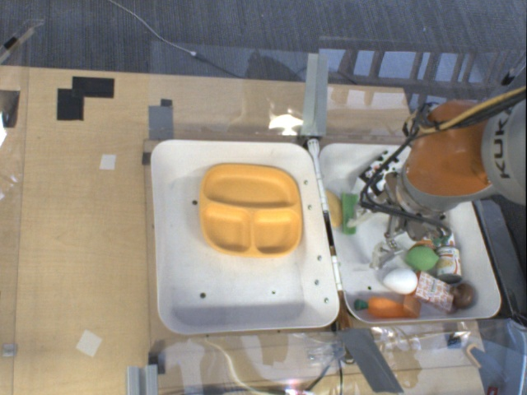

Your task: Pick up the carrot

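- I see a smooth orange carrot (385, 307) lying at the right bin's (350, 167) front edge.
- My gripper (394, 241) hovers behind it, apart.
- A glossy yellow sectioned plate (250, 209) sits in the left bin (177, 245).

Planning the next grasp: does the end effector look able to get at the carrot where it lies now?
Probably yes. The carrot lies uncovered near the right bin's front wall, but the white egg sits close behind it, so clearance looks tight. The end effector hovers nearby.
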Robot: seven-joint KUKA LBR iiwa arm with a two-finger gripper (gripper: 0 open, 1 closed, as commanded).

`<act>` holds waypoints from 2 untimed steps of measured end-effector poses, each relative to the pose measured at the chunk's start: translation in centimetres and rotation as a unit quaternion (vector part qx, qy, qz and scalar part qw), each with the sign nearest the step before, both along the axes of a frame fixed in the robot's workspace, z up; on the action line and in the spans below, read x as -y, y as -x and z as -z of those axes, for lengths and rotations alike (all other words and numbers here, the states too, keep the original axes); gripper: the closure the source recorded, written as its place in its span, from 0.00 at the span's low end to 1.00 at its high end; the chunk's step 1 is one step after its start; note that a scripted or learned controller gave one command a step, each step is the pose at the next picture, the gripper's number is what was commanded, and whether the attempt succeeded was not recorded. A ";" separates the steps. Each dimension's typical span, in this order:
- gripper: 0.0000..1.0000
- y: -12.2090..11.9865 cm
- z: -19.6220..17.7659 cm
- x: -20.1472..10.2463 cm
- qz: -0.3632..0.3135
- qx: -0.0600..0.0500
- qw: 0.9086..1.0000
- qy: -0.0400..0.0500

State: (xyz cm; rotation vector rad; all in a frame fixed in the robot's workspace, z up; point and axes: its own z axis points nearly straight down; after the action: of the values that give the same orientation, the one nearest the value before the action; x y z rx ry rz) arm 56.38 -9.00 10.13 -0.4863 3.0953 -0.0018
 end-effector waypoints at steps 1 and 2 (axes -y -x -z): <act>1.00 -0.5 -1.4 -0.2 -0.003 0.008 1.000 0.000; 1.00 6.3 -21.1 0.7 -0.017 0.007 1.000 0.002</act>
State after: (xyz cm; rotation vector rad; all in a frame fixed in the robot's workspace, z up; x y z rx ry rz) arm 50.05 -9.70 31.26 -0.5350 3.0733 -0.0126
